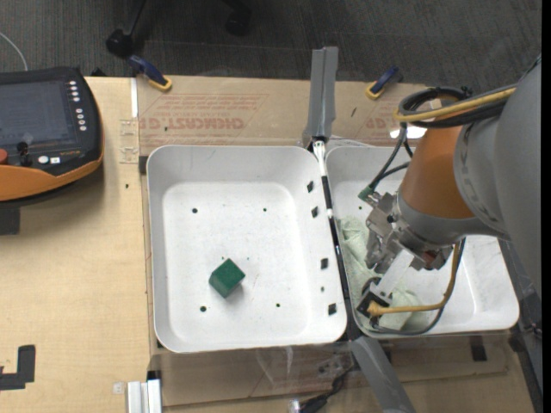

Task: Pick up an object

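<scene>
You are looking at the arm (448,175) reaching into the right bin (492,274) from the right, with the gripper (384,261) pointing down close to that bin's wall on the left-bin side. The wrist is covering its lower end, so you cannot tell whether it is apart, together or clamped on anything.

A pale, crumpled soft thing (351,231) is lying just beside the gripper, against the wall between the two bins. Another pale lump (406,310) is sitting near the front rim, just in front of the gripper. Whether either one is touching the gripper, you cannot tell.

The green block (227,278) is lying by itself in the left bin (258,188), toward the front and a little left of middle. It is sitting well apart from the gripper, with the dividing walls between them.
</scene>
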Controlling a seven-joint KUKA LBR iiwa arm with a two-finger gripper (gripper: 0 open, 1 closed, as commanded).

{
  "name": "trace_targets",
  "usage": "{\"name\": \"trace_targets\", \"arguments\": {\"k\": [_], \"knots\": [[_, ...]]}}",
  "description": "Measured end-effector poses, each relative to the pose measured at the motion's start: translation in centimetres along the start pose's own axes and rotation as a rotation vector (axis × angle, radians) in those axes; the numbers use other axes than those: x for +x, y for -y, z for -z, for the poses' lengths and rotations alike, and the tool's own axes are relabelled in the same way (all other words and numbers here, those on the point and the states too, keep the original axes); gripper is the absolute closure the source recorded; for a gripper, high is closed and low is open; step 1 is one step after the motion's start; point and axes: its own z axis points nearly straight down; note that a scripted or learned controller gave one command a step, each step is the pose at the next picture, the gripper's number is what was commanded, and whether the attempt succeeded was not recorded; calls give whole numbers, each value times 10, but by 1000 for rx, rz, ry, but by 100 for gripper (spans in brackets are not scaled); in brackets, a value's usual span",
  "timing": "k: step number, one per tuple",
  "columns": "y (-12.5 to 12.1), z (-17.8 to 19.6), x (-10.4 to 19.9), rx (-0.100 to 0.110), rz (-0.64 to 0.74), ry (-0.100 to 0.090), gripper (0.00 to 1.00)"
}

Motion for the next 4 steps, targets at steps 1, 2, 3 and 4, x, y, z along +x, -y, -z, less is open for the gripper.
{"name": "trace_targets", "arguments": {"k": [1,2,3,4], "knots": [[21,0,46,-3,8,-1,100],[25,0,28,-1,-280,1,100],[-2,0,-2,-2,-640,-1,100],[-37,1,51,-2,-650,-1,100]]}}
